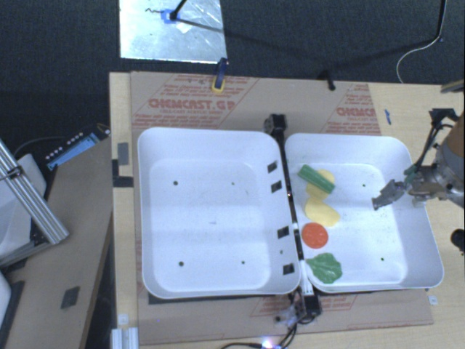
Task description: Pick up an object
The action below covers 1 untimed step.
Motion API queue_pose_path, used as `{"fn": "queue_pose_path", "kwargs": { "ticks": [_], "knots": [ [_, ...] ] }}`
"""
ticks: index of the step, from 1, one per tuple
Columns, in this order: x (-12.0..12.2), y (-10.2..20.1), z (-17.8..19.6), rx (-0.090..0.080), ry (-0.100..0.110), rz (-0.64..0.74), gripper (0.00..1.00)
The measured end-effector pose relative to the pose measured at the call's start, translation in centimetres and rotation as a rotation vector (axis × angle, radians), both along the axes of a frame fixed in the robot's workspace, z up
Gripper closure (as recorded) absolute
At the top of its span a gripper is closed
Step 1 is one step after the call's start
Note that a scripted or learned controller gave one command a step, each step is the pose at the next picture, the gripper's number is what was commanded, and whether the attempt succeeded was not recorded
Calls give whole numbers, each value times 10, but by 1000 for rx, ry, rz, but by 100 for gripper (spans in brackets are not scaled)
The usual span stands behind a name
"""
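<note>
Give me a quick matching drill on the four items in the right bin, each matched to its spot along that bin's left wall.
Things:
1. green block
2. yellow piece
3. orange disc
4. green leafy piece

Places:
A. nearest the bin's front corner
B. farthest back in the row
C. just behind the leafy piece
D. between the block and the disc

Pairs: 1-B, 2-D, 3-C, 4-A
</note>
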<state>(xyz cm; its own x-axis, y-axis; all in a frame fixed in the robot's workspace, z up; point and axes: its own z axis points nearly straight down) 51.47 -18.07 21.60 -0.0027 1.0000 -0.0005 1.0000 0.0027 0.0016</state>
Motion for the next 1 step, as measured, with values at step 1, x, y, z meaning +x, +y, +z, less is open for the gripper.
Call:
{"fn": "queue_pose_path", "kwargs": {
  "ticks": [1],
  "knots": [
    [23, 88, -4, 3, -1, 11, 0]
  ]
}}
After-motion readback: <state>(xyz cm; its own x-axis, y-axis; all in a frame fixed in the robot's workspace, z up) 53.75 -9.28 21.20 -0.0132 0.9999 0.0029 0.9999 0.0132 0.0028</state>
